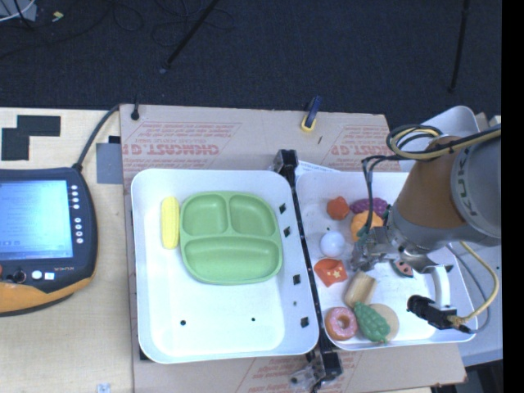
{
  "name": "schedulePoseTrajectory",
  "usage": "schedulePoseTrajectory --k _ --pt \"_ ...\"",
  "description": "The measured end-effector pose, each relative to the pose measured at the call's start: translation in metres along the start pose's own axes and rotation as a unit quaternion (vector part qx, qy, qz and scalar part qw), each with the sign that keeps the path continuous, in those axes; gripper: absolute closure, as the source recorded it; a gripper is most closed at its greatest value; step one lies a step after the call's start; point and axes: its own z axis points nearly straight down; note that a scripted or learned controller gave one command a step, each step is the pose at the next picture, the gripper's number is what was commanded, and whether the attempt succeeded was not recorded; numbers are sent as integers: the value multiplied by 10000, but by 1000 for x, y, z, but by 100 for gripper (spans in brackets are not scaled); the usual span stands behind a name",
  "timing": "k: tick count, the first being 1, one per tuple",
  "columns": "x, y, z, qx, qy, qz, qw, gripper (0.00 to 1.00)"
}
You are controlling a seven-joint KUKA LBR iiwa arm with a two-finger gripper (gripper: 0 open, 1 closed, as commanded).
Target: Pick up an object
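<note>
In the right-hand shallow white bin [458, 338], the grey arm with its orange band [438, 195] reaches in from the right and bends down, its two-finger gripper [366, 256] lowered among the toy foods. Whether it is open or closed, or has anything in its grasp, cannot be told. Around it lie a small white ball [332, 242] just to its left, a red wedge-shaped piece [331, 271] and a tan cylinder [359, 288] nearer, a pink-frosted doughnut [341, 323] and a knobbly green piece [373, 322] at the near edge, and a red-orange lump [337, 208] and a purple piece [368, 206] farther back. The left white bin [213, 334] holds a green divided plastic plate [230, 237] with a yellow bar [169, 222] beside it on the left. Both bins sit on brown cardboard [213, 142] bearing red print too blurred to make out. A handheld control pendant with a lit screen [37, 232] lies at far left on the pale bench [65, 350]; dark carpet [246, 39] lies beyond.
</note>
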Motion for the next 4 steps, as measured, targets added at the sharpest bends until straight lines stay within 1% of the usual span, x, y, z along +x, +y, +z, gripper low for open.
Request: schedulePoseTrajectory --k 1,2,3,4 --pt "8 2 -46 -16 -5 -29 10000 100" --pt "12 -7 -101 -20 -6 -32 10000 100" --pt "12 -7 -132 -28 -9 -34 10000 100" --pt "70 9 -132 -13 4 -58 10000 100"
